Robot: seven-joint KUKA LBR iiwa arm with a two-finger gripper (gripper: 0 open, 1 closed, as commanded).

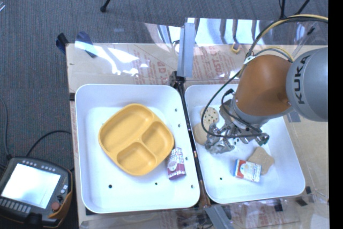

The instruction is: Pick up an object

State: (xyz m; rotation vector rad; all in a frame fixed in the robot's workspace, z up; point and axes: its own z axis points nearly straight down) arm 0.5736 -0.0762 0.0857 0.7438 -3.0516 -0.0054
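Claw (229, 139) low in the right bin (292, 179), whether spread or closed cannot be told.

The orange band above the wrist hides much of the claw. A round speckled disc (210, 115) lies just up and left of it; a tan piece (200, 134) lies beside it on the left. Down and right of the claw sit a small blue, white and orange packet (247, 170) and a brown piece (262, 159) touching it. Well to its left, the other bin (86, 115) holds a yellow divided plate (136, 139) and a small maroon packet (176, 163).
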